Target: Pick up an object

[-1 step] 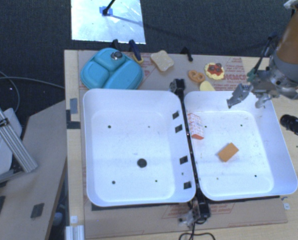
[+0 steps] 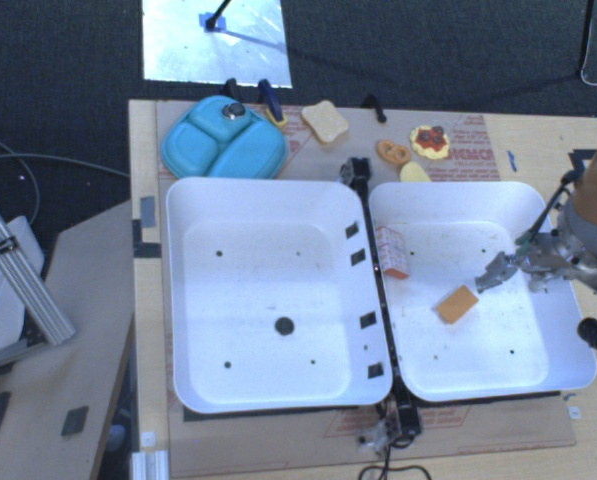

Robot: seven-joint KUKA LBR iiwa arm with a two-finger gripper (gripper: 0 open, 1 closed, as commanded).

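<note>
Nothing is lifted yet: the orange block (image 2: 457, 304) lies on the floor of the right bin (image 2: 538, 368), a small carton (image 2: 391, 251) by its left wall. The gripper (image 2: 494, 274) hovers just beside the block, not holding it; whether it's spread or closed I cannot tell.

Pincer (image 2: 493, 273) just beside orange block (image 2: 457, 305), right bin (image 2: 568, 368)

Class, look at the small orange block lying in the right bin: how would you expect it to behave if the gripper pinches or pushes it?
The orange block looks boxy with flat faces, so it should slide rather than roll. It seems small beside the gripper, so probably light. The right bin floor looks smooth; a glancing touch may skid it away.
</note>
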